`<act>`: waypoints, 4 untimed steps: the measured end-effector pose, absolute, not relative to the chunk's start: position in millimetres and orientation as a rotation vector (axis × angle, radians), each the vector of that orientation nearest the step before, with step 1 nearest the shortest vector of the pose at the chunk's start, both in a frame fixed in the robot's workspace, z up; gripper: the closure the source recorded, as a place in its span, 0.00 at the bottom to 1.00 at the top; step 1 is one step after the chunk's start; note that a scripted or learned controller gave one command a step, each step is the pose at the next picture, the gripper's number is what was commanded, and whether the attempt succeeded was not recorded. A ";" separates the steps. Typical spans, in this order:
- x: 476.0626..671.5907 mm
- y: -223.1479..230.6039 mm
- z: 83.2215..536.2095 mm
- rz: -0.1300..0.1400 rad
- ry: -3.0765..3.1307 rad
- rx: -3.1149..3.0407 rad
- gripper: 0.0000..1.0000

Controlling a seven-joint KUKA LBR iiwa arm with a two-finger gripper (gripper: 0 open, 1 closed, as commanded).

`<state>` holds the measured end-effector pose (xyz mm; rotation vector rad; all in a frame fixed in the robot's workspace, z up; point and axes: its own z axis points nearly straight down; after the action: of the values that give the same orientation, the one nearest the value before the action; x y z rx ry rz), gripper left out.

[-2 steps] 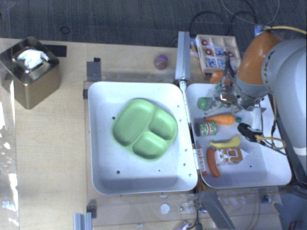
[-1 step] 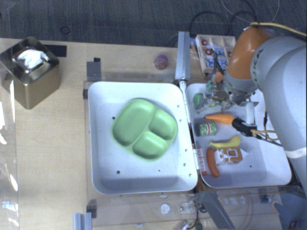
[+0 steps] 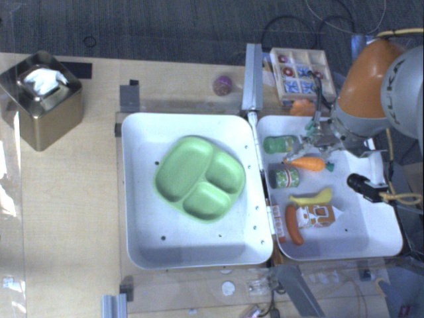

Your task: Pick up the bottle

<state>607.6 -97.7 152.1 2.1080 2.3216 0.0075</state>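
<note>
A small green bottle [image 3: 279, 144] lies on its side at the top left of the right bin [image 3: 377, 244]. My gripper [image 3: 320, 140] hangs over the upper middle of that bin, just right of the green bottle and right above an orange carrot [image 3: 308, 163]. I see nothing held in it. The grey arm with its orange band [image 3: 371, 71] comes in from the upper right and hides the bin's far right corner.
In the right bin also lie a green-labelled can [image 3: 287, 177], a banana [image 3: 313, 195], an orange and white container [image 3: 317, 215] and a sausage [image 3: 293, 226]. The left bin [image 3: 142, 244] holds a green divided plate [image 3: 199, 177]. A box of small items [image 3: 298, 71] stands behind the right bin.
</note>
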 end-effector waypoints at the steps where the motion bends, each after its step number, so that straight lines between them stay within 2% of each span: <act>1: 570.6 -103.9 120.7 0.038 2.404 1.979 0.00; 2: 575.6 -95.0 115.7 0.049 2.524 1.758 0.00; 3: 650.6 -159.5 163.4 0.008 2.354 2.066 0.00; 4: 647.5 -87.3 87.6 0.007 2.468 1.934 0.00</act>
<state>647.5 -87.3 87.6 1.9344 2.4677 0.0067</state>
